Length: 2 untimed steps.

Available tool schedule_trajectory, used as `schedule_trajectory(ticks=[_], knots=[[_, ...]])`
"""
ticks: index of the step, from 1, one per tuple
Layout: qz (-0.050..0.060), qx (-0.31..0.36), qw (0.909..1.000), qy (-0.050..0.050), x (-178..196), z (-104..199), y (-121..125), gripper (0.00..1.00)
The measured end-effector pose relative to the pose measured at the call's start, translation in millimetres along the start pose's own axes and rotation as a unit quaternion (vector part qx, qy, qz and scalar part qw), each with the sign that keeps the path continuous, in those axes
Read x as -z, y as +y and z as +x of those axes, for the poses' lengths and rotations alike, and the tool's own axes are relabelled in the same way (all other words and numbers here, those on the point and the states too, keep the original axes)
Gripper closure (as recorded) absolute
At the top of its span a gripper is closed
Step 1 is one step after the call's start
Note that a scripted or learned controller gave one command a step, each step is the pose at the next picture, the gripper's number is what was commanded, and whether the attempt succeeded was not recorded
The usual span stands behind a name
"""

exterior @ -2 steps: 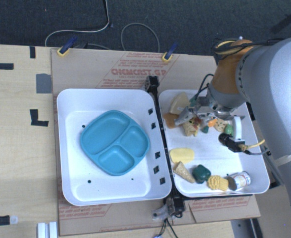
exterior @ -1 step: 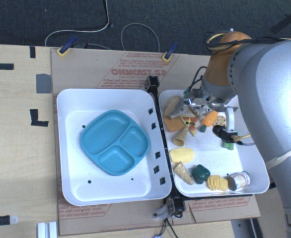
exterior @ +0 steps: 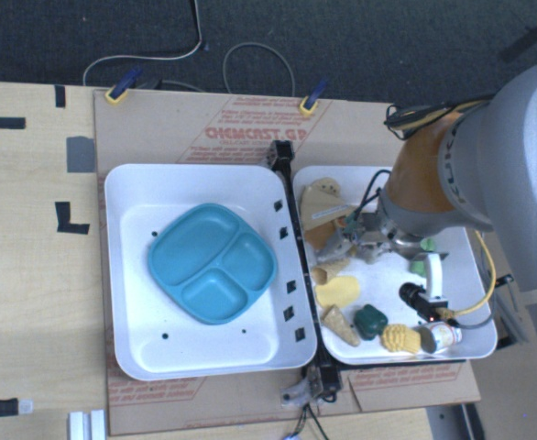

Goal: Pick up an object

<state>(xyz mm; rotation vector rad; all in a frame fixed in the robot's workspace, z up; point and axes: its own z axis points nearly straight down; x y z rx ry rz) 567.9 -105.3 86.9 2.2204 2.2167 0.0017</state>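
I saw gripper (exterior: 349, 242) low in right bin (exterior: 475, 342), near its left wall, over brown toy (exterior: 322, 207). Couldn't tell its grip. Blue plate (exterior: 213, 262) sat mid left bin (exterior: 122, 273).

White bins (exterior: 122, 246); a light blue divided plate (exterior: 213, 261); a pale yellow piece (exterior: 337, 291). A dark green block (exterior: 371, 320); yellow corn (exterior: 397, 338); the grey arm (exterior: 498, 154) has an orange band (exterior: 420, 168).

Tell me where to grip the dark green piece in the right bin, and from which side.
Grip the dark green piece across its short rounded body, coming straight down. It lies low, with a tan wedge close on the view's left and the yellow corn close below-right, so side approaches look crowded.
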Motion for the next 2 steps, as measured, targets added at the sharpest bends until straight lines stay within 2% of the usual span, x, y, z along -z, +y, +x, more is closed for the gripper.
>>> schedule_trajectory(ticks=[1, 2], knots=[[0.001, 0.003, 1.0000, 0.000, -2.0, 10.6, 77.6, 0.00], [0.001, 0.002, 1.0000, 0.000, 8.3, 10.4, 75.4, 1.00]])
